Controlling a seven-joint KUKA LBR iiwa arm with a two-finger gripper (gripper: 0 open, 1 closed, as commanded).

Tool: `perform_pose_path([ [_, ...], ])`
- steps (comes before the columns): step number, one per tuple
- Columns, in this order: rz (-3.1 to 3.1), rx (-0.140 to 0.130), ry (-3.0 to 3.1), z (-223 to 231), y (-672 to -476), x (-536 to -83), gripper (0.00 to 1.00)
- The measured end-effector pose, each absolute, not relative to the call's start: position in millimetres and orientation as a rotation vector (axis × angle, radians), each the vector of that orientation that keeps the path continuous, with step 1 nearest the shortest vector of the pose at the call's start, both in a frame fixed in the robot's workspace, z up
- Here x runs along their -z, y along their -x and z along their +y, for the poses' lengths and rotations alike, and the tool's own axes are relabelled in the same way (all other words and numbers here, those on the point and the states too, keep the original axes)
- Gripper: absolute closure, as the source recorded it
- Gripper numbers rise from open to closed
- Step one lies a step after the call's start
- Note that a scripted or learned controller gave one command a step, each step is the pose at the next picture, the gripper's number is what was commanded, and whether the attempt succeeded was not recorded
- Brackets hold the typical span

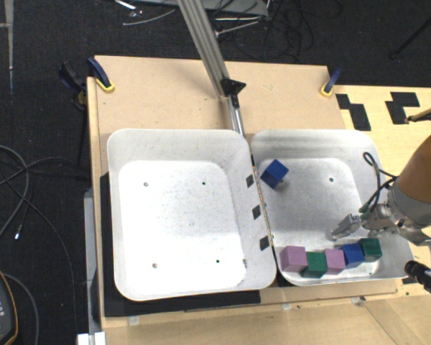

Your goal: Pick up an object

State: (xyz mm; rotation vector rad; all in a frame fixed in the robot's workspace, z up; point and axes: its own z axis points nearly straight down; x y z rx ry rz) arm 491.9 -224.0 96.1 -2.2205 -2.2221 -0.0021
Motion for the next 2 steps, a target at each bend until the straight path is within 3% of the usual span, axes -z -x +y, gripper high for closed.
perform_pose_path([
  [1, -2.233, 0.006, 2.219, -223.0, -595.8, -96.1, 0.0],
  [2, -2.231, 0.001, 2.218, -223.8, -593.0, -106.0, 1.0],
])
